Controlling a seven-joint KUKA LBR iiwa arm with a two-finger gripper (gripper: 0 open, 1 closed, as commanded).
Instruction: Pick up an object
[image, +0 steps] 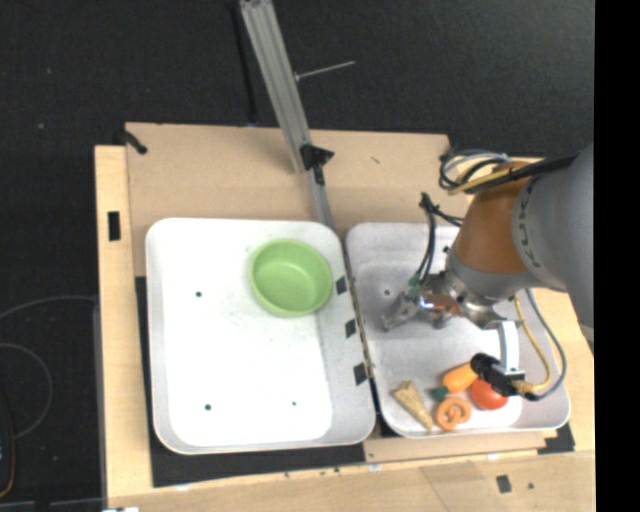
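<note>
I am seeing the pincer (398, 314) sitting low over the bare floor of the right bin (395, 250), toward that bin's left side. I cannot tell whether it is released or clenched; the view is too coarse there. The arm (490, 240) is coming in from the pincer's right.

Candidate things are lying in a cluster toward the near corner of the same bin, to the right of the pincer and apart from it:
- orange piece (457, 377), rounded and glossy, the closest of the group apart from the wedge;
- red piece (488, 395), round, touching the orange piece on its far side from the pincer;
- slice (453, 413), orange, disc-like, just nearer the camera than the orange piece;
- wedge (411, 401), tan, pointed, almost straight toward the camera from the pincer.

A bowl (291, 279), light green and upright, is resting left of the pincer in the left bin (230, 390), well apart.

The bench (118, 300) is looking like pale board, with dark floor (60, 80) around it. A grey rail (280, 85) is slanting down toward the gap between the bins, beyond the pincer.
</note>
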